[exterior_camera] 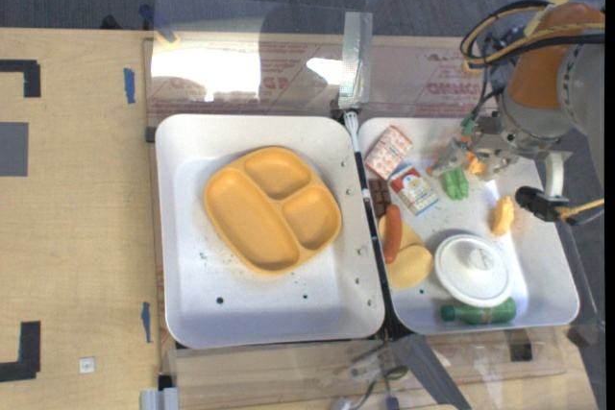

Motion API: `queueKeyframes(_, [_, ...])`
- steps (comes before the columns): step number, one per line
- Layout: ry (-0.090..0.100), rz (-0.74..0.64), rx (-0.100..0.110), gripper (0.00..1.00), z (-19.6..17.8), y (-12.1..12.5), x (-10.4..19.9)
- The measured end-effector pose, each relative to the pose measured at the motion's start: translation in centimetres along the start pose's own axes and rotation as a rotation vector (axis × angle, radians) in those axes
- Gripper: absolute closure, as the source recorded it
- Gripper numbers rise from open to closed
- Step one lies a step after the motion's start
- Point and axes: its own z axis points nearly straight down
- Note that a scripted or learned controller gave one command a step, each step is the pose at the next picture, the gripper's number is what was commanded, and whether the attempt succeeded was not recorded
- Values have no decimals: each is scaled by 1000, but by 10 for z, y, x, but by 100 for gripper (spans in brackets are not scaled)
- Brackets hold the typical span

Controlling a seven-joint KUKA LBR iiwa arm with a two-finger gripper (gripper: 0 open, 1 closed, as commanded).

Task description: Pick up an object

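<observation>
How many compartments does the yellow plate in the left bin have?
3. The yellow plate has one compartment at its top, one at its right side, and one large compartment along its left and bottom. None looks hidden.

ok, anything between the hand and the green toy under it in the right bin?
Nothing visible. The hand sits over the back of the right bin, right above the small green toy, with no object between them. An orange piece touches the toy's right side, and the red-and-white carton lies just left, so both crowd the grasp.
</observation>
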Motion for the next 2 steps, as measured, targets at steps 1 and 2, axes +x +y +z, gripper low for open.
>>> queueKeyframes(1, [-2, -2, 13, 100, -8, -3, 0])
queueKeyframes(2, [-3, 190, -25, 100, -121, 16, 60])
